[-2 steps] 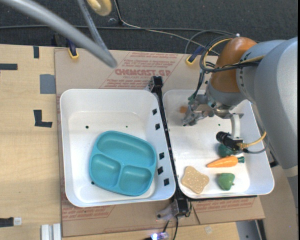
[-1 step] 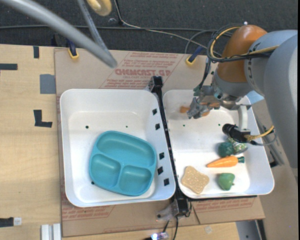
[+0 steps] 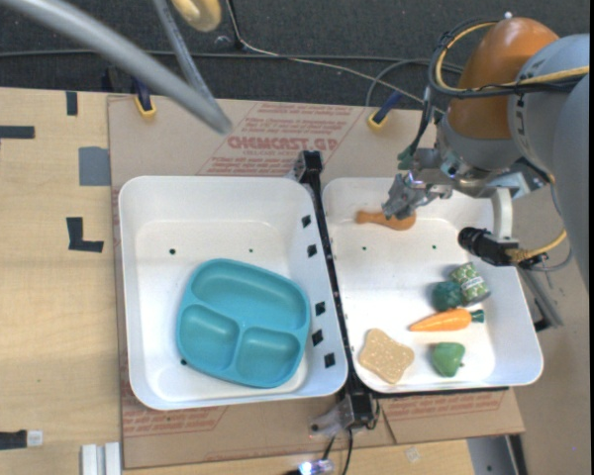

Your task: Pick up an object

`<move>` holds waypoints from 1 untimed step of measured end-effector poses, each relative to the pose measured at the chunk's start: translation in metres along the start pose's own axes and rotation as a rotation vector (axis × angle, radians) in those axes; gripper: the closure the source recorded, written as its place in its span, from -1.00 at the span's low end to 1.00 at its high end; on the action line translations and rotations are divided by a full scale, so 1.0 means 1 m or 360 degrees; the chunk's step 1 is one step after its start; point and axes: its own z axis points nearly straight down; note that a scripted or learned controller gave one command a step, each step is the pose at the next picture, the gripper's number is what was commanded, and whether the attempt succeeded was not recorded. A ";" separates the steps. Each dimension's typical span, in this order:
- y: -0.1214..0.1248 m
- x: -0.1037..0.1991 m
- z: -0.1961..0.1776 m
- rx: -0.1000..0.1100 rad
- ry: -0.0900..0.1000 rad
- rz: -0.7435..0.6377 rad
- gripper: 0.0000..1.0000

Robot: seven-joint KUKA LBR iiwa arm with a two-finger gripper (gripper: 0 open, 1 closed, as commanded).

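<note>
Four food items are lying near in the right bin (image 3: 515,369): bread slice (image 3: 385,355), green pepper (image 3: 448,357), carrot (image 3: 445,319), broccoli (image 3: 460,287). Farther back, the gripper (image 3: 404,199) is hovering over an orange piece (image 3: 386,220); jaw opening cannot be told. A teal tray (image 3: 243,322) is sitting in the left bin (image 3: 144,265).

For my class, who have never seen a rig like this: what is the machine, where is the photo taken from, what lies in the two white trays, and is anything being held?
The photo comes from a fixed camera above a bench, looking down at a slant. The grey machine with the orange band is a robot arm reaching in from the right. Its hand hangs over an orange object at the far side of the right bin; I cannot tell whether it grips it. That bin also has a carrot, a slice of bread, a green vegetable and a dark green leafy item. The left bin has a blue divided plate.
</note>
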 end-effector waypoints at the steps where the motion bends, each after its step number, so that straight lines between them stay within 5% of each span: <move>1: 0.007 0.009 -0.051 -0.0002 0.0000 -0.0002 1.00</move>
